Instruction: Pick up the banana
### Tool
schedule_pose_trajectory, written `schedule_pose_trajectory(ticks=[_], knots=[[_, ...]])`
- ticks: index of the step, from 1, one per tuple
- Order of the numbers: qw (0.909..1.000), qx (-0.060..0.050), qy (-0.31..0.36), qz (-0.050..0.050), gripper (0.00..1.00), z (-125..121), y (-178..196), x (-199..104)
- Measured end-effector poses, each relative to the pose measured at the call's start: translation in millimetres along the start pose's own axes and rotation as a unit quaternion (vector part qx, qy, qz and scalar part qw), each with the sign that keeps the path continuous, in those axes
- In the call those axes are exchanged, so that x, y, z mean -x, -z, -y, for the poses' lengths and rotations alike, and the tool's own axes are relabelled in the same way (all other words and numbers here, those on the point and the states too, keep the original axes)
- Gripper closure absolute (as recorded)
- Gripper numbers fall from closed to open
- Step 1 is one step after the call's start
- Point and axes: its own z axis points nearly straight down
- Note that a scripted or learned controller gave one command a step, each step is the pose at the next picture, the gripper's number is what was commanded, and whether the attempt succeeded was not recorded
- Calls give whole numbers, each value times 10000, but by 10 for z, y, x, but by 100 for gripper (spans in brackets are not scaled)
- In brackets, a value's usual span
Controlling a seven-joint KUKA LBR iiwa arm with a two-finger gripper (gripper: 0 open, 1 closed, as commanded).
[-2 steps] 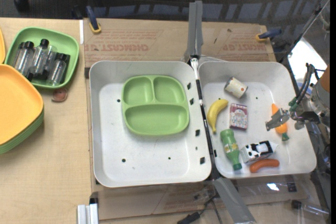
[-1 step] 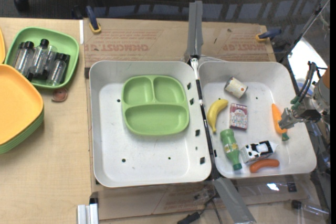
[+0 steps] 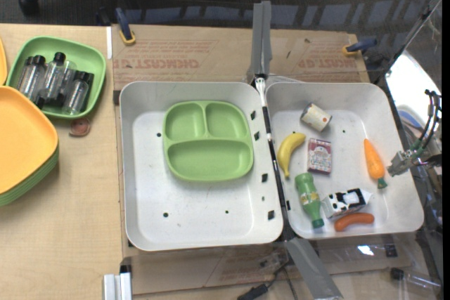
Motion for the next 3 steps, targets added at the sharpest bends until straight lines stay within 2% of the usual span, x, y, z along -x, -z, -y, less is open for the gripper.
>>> schedule_pose_trajectory(ticks=[1, 2, 3], knots=[[9945, -10, -1051, -6, 100, -64, -993, -146], [9598, -16, -2806, -7, 100, -96, -972, -502], [9198, -6, -3925, 1, 100, -136, -738, -835]])
